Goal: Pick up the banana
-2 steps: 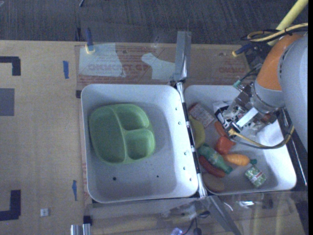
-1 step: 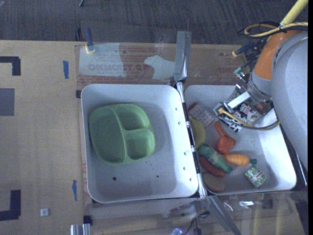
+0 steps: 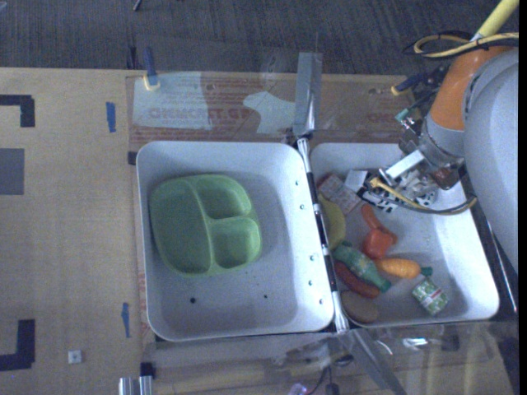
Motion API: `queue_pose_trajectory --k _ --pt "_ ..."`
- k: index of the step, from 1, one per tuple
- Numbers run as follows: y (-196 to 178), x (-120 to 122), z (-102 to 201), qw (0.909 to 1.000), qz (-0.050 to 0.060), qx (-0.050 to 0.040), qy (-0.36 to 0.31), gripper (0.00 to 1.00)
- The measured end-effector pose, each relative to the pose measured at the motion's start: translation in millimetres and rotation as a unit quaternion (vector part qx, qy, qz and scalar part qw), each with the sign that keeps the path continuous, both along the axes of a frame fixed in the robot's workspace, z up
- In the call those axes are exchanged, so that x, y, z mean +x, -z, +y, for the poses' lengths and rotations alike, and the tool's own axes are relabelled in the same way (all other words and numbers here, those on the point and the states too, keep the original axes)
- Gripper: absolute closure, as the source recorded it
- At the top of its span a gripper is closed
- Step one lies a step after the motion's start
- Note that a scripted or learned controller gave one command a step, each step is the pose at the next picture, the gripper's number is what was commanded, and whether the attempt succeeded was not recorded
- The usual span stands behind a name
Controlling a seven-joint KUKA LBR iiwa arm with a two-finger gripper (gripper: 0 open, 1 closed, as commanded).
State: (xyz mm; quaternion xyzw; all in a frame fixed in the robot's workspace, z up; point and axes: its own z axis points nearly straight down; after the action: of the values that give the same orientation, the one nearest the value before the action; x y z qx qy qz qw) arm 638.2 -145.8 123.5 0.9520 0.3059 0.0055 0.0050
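Left bin (image 3: 156,303) — green tray (image 3: 206,223), right bin (image 3: 469,295) — banana (image 3: 333,223)

Green divided plate (image 3: 206,223), yellow banana (image 3: 333,221), orange carrot (image 3: 400,267), white bins (image 3: 156,303)

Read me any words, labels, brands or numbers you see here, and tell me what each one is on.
Clear sheet behind the left bin: a row of pale capital letters, too blurred to read.
Small green carton in the right bin: printed markings, too small to read.
Patterned packet in the right bin: print too blurred to read.
Banana: no lettering visible.
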Motion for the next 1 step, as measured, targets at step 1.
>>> queue_pose_trajectory --k 1 --pt "-57.7 -75.4 62.1 0.997 0.011 0.0047 0.077 1.0"
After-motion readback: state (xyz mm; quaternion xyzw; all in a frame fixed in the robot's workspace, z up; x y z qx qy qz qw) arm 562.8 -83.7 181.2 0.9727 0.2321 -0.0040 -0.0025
